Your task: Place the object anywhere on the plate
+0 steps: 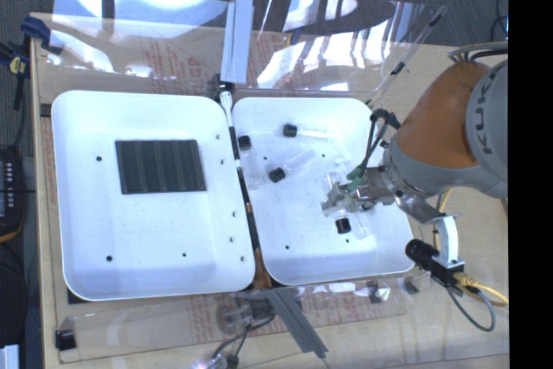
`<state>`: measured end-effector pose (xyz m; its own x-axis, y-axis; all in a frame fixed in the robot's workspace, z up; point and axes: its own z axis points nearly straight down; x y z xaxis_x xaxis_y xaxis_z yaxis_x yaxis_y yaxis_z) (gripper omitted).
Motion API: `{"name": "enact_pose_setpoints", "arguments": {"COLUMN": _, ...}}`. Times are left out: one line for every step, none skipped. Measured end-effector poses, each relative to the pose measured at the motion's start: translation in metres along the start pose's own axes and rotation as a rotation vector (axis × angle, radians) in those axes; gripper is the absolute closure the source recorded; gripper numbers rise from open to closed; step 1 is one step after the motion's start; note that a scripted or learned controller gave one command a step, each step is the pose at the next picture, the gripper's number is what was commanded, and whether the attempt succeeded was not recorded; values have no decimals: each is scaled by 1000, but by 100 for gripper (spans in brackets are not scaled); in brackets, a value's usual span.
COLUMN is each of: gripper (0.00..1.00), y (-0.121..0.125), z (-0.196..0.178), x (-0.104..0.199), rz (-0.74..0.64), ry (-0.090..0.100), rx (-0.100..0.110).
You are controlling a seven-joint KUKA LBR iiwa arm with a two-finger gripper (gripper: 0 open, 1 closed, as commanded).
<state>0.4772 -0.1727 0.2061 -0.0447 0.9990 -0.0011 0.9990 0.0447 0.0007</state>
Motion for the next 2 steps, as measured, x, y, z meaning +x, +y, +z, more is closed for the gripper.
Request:
{"name": "enact_pose_setpoints", "arguments": {"gripper": 100, "y": 7, "z": 36, "x": 45, "rz": -45, "ry": 2, "rx": 5}}
{"name": "enact_pose_setpoints", "arguments": {"gripper": 100, "y": 37, "z": 15, "x": 103, "rz": -189, "ry": 2, "rx": 3}}
